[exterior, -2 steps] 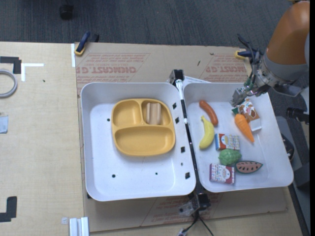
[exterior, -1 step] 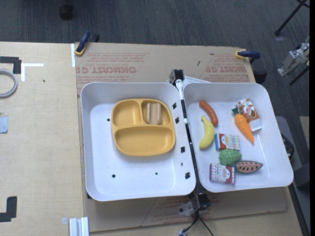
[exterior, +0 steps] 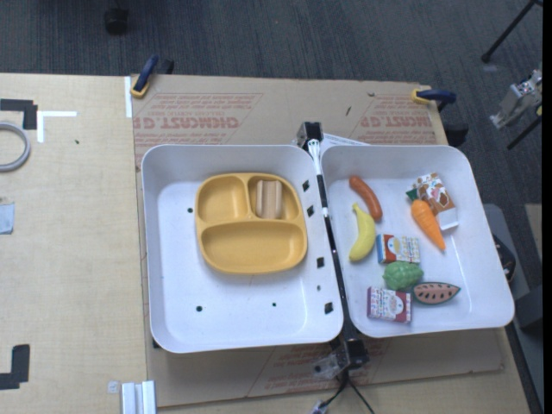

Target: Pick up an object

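Claw [exterior: 520, 100] hangs out at two o'clock, well apart from the bins, released or clenched I cannot tell, while banana [exterior: 363, 234], carrot [exterior: 428, 222] and sausage [exterior: 366, 197] lie untouched in the three o'clock bin [exterior: 479, 266], so the whole pick looks yet to do.

Right bin [exterior: 483, 231] is pretty crowded: sausage [exterior: 366, 197], banana [exterior: 363, 234], carrot [exterior: 428, 222], cartons and a watermelon slice [exterior: 435, 293] sit close together, so gaps are tight. Left bin [exterior: 172, 300] has way more room, only the yellow tray [exterior: 252, 248] at its upper middle, open floor along the bottom.
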Tool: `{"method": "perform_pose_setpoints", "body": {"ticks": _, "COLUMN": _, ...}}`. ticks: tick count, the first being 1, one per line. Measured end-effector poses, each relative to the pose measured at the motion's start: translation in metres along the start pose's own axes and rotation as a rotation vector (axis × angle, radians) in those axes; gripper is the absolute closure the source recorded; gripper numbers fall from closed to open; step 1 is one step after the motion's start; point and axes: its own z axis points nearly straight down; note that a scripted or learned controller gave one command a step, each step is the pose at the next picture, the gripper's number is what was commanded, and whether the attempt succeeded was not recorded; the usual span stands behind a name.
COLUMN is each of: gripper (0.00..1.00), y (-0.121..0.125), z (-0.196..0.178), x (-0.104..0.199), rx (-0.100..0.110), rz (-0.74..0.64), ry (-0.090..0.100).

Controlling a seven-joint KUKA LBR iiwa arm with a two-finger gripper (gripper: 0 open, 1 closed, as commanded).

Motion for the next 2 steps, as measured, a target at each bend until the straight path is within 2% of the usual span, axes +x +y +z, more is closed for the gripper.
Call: {"method": "perform_pose_setpoints", "body": {"ticks": 2, "gripper": 1.00, "y": 0.0020, "z": -0.0190, "x": -0.0007, "rx": -0.002, "rz": -0.004, "ry": -0.005}}
